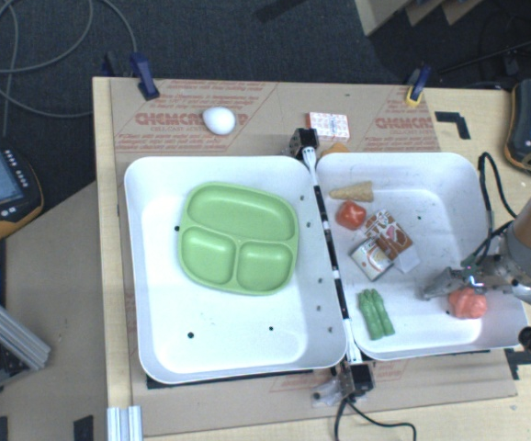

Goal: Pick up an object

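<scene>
The right bin [431, 177] holds a tan cone-shaped piece [351, 192], a red strawberry-like item [350, 215], a brown and white snack packet [381, 244] and a green bean pod [374, 312]. A red-orange round object [468, 305] lies near the bin's right front corner. My gripper [454, 288] reaches in from the right, low over the bin floor, directly above and touching the edge of that red-orange object. The gripper body partly hides the object's top.
A green divided plate [238, 239] lies in the left bin [155, 320]. On the bench behind the bins sit a white egg-shaped ball [218, 119] and a small patterned box [328, 125]. Blue clamps [143, 76] hold the back edge.
</scene>
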Robot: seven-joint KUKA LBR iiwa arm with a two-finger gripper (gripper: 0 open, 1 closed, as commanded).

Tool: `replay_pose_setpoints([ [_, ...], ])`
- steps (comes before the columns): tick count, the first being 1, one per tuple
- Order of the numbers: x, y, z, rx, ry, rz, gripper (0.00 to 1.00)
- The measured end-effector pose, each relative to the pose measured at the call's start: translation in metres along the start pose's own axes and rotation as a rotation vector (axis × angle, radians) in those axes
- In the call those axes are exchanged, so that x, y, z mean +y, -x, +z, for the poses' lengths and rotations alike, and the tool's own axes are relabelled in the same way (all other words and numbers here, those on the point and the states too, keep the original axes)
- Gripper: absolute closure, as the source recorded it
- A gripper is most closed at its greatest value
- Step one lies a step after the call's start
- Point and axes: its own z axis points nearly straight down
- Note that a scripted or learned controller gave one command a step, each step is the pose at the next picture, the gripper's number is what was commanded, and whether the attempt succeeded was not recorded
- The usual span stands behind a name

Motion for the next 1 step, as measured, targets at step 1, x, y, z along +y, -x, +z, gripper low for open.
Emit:
replay_pose_setpoints([
  [1,0.0,0.002,-0.0099,-0.005,0.002,0.002,1.0],
])
